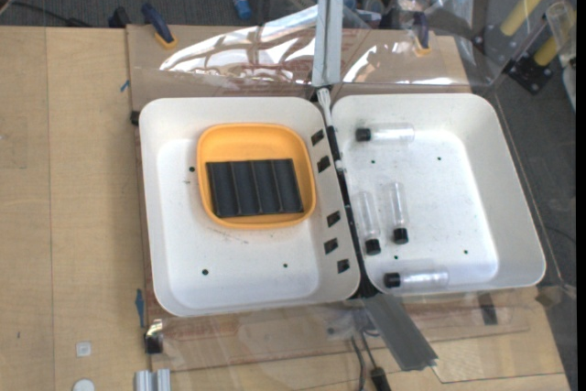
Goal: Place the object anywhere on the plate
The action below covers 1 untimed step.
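**Sam:** What do you see, biggest first?

**Me:** The surface [55,197] holds two white bins side by side. The left bin [174,270] has the yellow plate [212,142] in it. A black block [255,188] with ridges lies flat on the plate and covers most of its middle. The right bin [476,197] has four clear tubes with black caps, well apart from the plate. One is the top tube [385,135]. Two more, the pair [396,215], lie just beside each other. The front tube [417,278] is close to the bin wall.

**Sam:** Which one is the object?

**Me:** I think a tube, since the block already sits on the plate.

**Sam:** What could go wrong?

**Me:** The tubes are round and smooth, so one may roll or slip away from a pinch. The front tube is near the wall, so the wall may get in the way. The block leaves little bare plate, so a tube may roll off.

**Sam:** And the jaws?

**Me:** I can't tell how wide they are, or if they hold or touch a thing.
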{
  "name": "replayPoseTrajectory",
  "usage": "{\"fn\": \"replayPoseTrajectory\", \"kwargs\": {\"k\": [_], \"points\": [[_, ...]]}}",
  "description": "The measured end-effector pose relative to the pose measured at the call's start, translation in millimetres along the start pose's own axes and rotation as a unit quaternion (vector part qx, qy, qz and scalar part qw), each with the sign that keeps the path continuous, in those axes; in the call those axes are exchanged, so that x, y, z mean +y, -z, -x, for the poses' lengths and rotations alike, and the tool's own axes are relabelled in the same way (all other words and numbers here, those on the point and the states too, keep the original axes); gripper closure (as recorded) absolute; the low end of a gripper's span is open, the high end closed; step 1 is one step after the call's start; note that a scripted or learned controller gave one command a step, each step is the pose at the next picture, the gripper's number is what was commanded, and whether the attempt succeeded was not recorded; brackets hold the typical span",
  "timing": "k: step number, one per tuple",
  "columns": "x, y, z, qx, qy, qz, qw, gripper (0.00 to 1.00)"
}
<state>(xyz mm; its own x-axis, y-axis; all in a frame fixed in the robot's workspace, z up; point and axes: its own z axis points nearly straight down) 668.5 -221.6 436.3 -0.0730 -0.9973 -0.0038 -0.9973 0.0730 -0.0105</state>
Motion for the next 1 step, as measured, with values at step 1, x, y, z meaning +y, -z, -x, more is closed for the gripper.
{"fn": "replayPoseTrajectory", "kwargs": {"k": [1], "points": [[0.1,-0.4,0.0,0.0,0.153,0.001,0.9882,1.0]]}}
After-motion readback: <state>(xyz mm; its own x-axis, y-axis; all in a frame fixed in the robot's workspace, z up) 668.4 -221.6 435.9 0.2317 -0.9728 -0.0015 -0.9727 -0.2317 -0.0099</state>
